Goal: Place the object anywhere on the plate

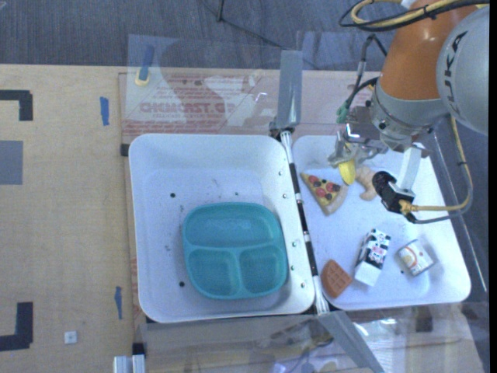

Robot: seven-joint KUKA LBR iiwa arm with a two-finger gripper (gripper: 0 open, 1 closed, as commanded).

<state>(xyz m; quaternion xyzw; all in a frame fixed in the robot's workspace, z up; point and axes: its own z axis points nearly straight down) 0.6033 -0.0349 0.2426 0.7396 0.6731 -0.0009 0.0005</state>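
Picking stage, by the look of it; nothing on the plate yet. Gripper low over the right bin, at about 11 o'clock from that bin's middle, just above or touching a small yellow object. Impossible to tell from this slant whether open, closed or already gripping: wrist in the way.

Probably the task's thing, that yellow object, judging by the gripper's place right at it; lying near the bin's 11 o'clock corner, close to the divider. Just at 8 o'clock from it, a toy pizza slice; at 4 o'clock, a small beige piece. Farther off toward the bin's 6 o'clock edge: a milk carton, a small can and a brown biscuit-like piece.

Teal plate with three compartments in the left bin, toward that bin's 5 o'clock side, at 8 o'clock from the gripper and well apart from it.

Next, in judgement: secure a firm hold on the yellow object alone, without nudging the pizza slice; lift clear of the bin walls; carry across the divider toward 8 o'clock; lower over any compartment and release. Main risk: a missed or slipping grasp on so small a thing.
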